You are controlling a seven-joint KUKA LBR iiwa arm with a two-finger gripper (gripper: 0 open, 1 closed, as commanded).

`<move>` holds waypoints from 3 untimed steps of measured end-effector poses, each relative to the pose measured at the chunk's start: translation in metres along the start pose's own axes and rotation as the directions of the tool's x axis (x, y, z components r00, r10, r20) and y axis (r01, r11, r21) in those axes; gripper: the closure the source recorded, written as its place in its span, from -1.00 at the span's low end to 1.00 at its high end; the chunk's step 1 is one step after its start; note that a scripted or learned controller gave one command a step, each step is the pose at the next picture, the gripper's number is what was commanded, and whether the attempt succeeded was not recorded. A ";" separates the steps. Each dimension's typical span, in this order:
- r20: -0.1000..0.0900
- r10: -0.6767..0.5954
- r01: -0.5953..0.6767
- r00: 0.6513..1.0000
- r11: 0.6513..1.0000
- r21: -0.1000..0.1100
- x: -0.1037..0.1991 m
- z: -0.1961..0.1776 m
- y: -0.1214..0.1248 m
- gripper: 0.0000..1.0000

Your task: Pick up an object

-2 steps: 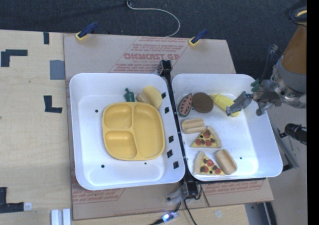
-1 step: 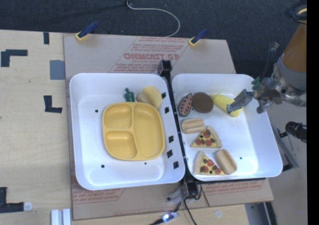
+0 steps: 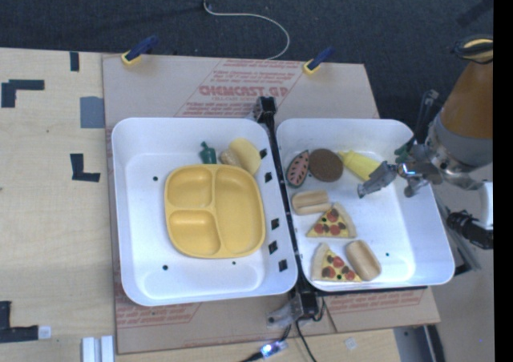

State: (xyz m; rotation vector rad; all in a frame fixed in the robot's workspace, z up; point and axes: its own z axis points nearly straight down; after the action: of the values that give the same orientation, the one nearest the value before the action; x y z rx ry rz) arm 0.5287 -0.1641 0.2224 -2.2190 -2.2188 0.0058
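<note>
Looking down at a slant from the fixed camera, we see the tool (image 3: 393, 174) poised over the upper right part of the right bin (image 3: 422, 260), at the end of the grey arm with its orange band (image 3: 474, 100) entering from the right. One dark finger juts out to the left and downward toward the bin floor; we cannot tell from this angle whether the tool is spread or pressed together, and nothing visible sits between its tips, so we do not count anything as held.

Nearest to the tool, just to its left, lies a yellow banana-like piece (image 3: 360, 164), close beside the fingertip. Farther left of that are a round brown patty (image 3: 325, 164) and a watermelon slice (image 3: 297, 169). Below and to the left of the tool sit a hot dog bun (image 3: 310, 202) and a pizza slice (image 3: 331, 224); farther below, a second pizza slice (image 3: 330, 265) and another bun-shaped piece (image 3: 363, 260) rest side by side. Well away to the left, in the left bin (image 3: 132, 216), a yellow divided plate (image 3: 215, 211) lies with a pale yellow fruit piece (image 3: 244, 154) and a small green item (image 3: 208, 152) at its upper edge. Both bins stand on a cardboard sheet (image 3: 240, 88) on the table (image 3: 48, 192).

We judge this to be the approach step: no object is lifted yet. The next move likely calls for centering over one piece, probably the yellow one at the fingertip, descending to the floor, and closing squarely so it does not slide off.
</note>
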 end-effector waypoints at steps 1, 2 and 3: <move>0.000 -0.001 0.001 1.000 1.000 0.001 -0.006 0.046 0.002 -1.00; 0.000 -0.001 0.001 1.000 1.000 0.000 -0.011 0.093 0.005 -1.00; -0.001 -0.001 0.001 1.000 1.000 -0.004 -0.010 0.138 0.006 -1.00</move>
State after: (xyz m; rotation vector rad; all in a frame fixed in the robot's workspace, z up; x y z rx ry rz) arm 0.5335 -0.1743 0.0846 -2.2195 -2.2213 0.0005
